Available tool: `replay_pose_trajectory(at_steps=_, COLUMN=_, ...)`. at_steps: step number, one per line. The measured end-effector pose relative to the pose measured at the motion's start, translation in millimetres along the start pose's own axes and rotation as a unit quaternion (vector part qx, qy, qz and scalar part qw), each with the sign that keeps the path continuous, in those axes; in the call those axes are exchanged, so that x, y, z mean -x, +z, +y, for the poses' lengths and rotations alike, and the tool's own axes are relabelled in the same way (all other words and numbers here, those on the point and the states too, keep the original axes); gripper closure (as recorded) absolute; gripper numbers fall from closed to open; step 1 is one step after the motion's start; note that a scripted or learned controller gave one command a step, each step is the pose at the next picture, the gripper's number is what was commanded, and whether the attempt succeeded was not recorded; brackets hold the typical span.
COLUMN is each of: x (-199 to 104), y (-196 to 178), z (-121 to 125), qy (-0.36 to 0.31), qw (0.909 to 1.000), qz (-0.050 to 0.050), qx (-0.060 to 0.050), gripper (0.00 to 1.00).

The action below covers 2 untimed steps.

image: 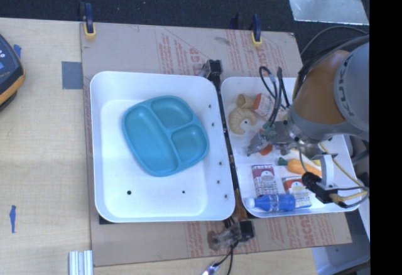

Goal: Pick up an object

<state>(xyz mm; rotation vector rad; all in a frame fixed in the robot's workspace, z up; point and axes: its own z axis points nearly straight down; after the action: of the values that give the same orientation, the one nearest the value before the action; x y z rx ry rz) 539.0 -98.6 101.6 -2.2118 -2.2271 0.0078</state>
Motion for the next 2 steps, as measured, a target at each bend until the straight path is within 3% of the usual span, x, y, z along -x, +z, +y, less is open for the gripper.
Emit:
replay_pose_trajectory(at_steps=1, x=0.9, y=-10.0, z=-0.1, qy=-0.001, qw=1.0, qz=0.0, qx=-0.001, gripper=1.0)
replay_pose_trajectory(at_steps=2, x=0.9, y=-10.0, z=-0.1, qy=-0.001, qw=1.0, qz=0.0, qx=-0.001, gripper=0.0)
